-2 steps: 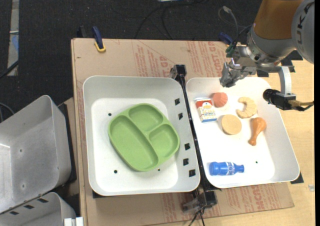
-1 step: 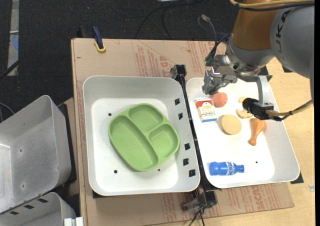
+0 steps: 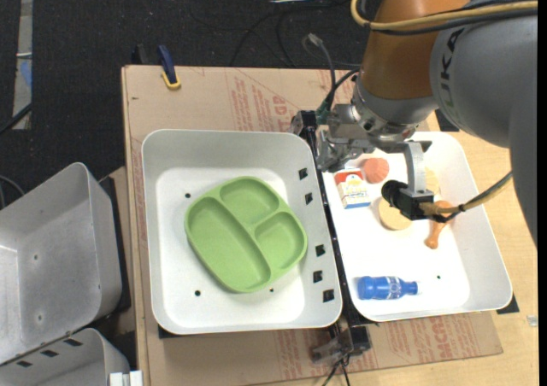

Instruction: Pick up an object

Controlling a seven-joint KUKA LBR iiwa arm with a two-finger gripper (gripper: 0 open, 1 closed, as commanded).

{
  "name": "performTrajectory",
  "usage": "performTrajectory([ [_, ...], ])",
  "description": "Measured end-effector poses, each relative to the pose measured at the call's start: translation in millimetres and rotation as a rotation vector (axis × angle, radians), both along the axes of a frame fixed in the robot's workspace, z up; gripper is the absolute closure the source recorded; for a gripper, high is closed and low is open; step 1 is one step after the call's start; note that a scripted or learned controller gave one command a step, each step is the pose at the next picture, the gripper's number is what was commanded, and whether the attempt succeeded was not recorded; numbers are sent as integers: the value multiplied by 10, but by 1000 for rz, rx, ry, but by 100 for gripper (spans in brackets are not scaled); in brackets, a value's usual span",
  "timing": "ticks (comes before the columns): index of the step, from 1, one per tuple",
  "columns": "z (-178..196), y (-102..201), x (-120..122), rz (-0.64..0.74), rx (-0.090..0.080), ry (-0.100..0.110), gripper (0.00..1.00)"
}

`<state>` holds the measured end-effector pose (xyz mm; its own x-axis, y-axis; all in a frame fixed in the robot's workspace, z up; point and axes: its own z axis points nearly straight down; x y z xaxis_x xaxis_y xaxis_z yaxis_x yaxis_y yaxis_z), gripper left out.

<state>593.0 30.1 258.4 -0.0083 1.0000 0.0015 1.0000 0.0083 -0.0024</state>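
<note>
The right bin (image 3: pixel 483 277) holds a small white and orange carton (image 3: pixel 351 190), a pink-red rounded piece (image 3: pixel 375 170), a tan disc (image 3: pixel 392 219), an orange stick-like toy (image 3: pixel 436 228) and a blue bottle (image 3: pixel 385 288) lying on its side near the front. My gripper (image 3: pixel 340 147) hangs over the far left corner of this bin, just behind the carton and beside the pink piece. The wrist hides its tips, and I see nothing held in it. A green divided plate (image 3: pixel 246 233) lies in the left bin (image 3: pixel 162 205).
Both bins rest on a cardboard-covered bench (image 3: pixel 222 85). A blue and yellow clamp (image 3: pixel 168 68) grips its far edge. Grey plastic containers (image 3: pixel 51 248) stand off the bench at the left. Black clips line the seam between the bins (image 3: pixel 320 248).
</note>
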Motion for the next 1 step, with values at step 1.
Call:
performTrajectory([
  [1, -189, 515, -126, 0, 0, 1, 100],
])
